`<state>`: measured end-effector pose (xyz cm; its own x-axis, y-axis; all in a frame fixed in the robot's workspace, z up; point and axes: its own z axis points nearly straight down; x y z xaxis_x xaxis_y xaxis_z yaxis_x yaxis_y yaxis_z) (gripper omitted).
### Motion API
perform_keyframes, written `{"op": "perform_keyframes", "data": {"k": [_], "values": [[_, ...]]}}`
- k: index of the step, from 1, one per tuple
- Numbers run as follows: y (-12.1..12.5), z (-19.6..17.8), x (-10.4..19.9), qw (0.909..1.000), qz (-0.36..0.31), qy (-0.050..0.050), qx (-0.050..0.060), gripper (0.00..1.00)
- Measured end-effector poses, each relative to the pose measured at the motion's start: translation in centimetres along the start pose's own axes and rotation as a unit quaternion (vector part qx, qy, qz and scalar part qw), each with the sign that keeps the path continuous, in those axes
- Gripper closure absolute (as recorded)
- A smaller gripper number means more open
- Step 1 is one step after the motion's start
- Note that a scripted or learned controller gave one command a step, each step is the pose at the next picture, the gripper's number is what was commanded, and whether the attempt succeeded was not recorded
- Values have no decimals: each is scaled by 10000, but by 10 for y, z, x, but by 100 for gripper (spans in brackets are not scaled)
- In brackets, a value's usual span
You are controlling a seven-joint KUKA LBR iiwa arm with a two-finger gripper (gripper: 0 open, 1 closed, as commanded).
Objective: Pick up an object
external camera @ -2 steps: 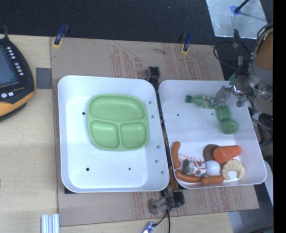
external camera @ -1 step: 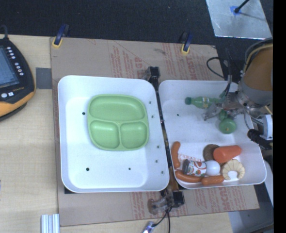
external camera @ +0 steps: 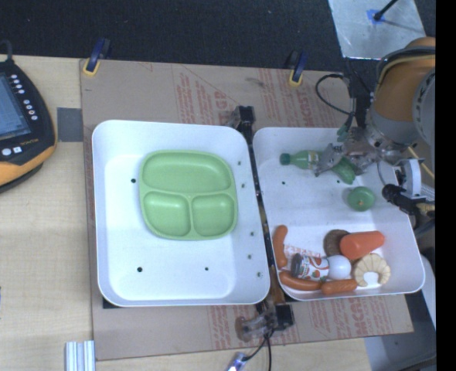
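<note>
Hovering two-finger gripper [external camera: 344, 157] over right shallow white bin [external camera: 305, 207] | fingers' state: cannot tell | target: small green plastic bottle [external camera: 297, 159] just beside | risk: bottle rolls away, grasp misses

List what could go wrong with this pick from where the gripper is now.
1. The gripper sits low at the far side of the right bin, beside a small green bottle lying on its side; a round shape like that may roll or slip away.
2. A second green piece lies right by the fingers, so the pick may nudge it instead.
3. The bin's far wall is close, so a pushed bottle could jam against it.
</note>
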<state>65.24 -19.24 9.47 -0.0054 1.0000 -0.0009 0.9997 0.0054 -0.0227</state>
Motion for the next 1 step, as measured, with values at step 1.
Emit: {"op": "perform_keyframes", "data": {"k": [1], "values": [[2,-105,-20,9999,12,0,-110,0]]}}
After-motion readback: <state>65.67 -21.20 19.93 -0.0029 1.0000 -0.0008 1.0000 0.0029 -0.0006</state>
